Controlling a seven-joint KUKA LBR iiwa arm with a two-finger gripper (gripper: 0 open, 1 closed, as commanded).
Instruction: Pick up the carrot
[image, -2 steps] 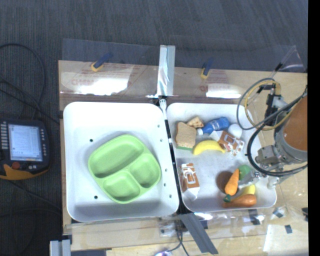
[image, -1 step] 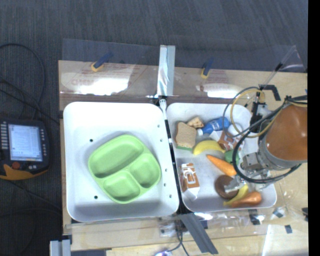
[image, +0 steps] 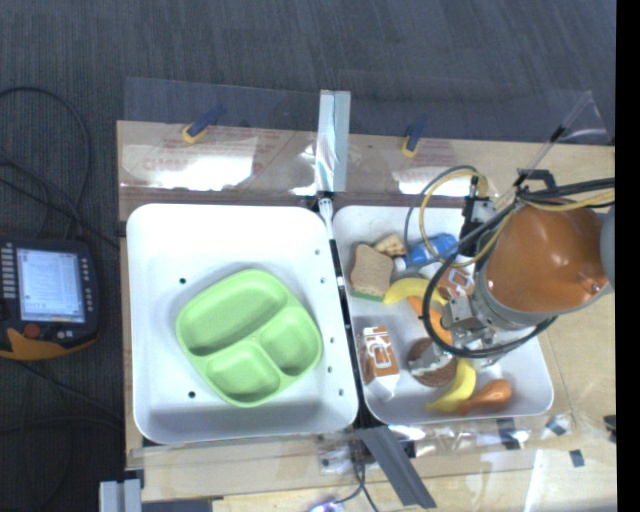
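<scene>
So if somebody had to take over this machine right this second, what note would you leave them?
Tool: low inside the right bin, hidden under the orange wrist, so its grip cannot be judged.
Carrot: lying at that bin's near edge, beside a banana.
Also in the right bin: a bread slice, a second banana, a small packet.
Left bin: holds a green divided plate.
Done: nothing visible; the carrot sits on the bin floor.
Left: grasp the carrot and lift it.
</scene>
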